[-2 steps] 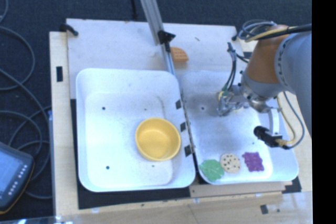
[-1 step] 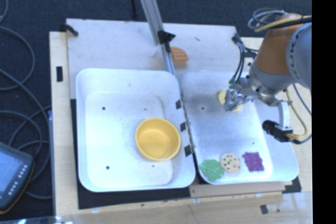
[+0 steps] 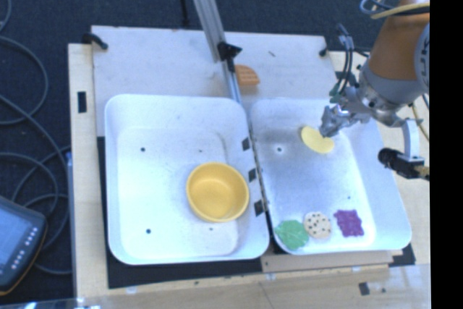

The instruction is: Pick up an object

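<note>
The task's thing is a small pale yellow piece (image 3: 317,140), flat and roughly oval with a smooth surface, lying on the floor of the right bin (image 3: 376,192) towards its far side. The gripper (image 3: 330,123) is right over the piece's far right edge and seems to touch it; whether it is open or closed, and whether it has any grip on the piece, cannot be told from this view.

There are two white bins. The left bin (image 3: 137,155) holds one yellow bowl (image 3: 217,191), upright, near its right wall. Along the near edge of the right bin lie three small items in a row: one green piece (image 3: 291,233), one round cookie with dark spots (image 3: 317,225) and one purple piece (image 3: 349,222).
</note>
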`<action>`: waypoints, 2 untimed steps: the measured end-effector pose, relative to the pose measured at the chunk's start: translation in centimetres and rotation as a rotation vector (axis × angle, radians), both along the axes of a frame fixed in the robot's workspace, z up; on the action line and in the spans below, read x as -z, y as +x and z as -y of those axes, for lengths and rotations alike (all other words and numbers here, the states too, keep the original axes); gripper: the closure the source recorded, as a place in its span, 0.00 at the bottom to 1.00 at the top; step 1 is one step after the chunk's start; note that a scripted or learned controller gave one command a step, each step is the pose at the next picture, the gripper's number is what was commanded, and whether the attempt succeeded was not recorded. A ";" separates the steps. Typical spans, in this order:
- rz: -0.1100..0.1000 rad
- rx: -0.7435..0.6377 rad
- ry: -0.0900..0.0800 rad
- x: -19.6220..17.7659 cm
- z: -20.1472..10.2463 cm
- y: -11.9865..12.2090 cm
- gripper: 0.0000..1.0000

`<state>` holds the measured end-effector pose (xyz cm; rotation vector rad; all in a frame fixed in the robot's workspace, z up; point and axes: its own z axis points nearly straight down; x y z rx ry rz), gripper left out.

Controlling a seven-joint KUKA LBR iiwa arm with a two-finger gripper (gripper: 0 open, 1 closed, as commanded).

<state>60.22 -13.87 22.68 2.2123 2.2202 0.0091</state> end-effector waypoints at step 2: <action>-0.008 -0.004 0.003 -4.5 -4.6 -1.7 1.00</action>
